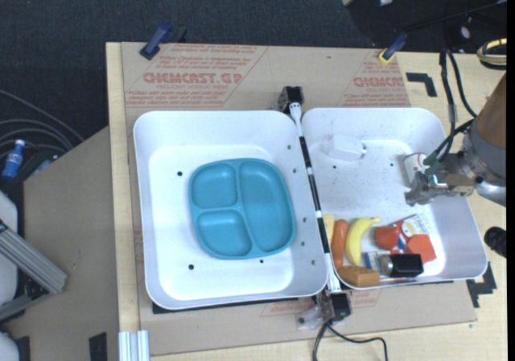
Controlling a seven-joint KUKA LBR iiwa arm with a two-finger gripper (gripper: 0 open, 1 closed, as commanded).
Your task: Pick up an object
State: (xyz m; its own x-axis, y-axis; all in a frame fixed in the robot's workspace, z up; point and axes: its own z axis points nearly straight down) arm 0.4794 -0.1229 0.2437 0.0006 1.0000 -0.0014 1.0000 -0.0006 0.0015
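Beside smooth white bin (161,190), curved banana (360,235)

Red print reading "CHEMCAST GP" stands upside down on the brown protective sheet (209,70) covering the table, once behind each bin; smaller lines are unreadable.

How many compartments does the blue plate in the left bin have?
3. On the blue plate: one at upper left, one at lower left, and a long one down the right side. None look hidden.
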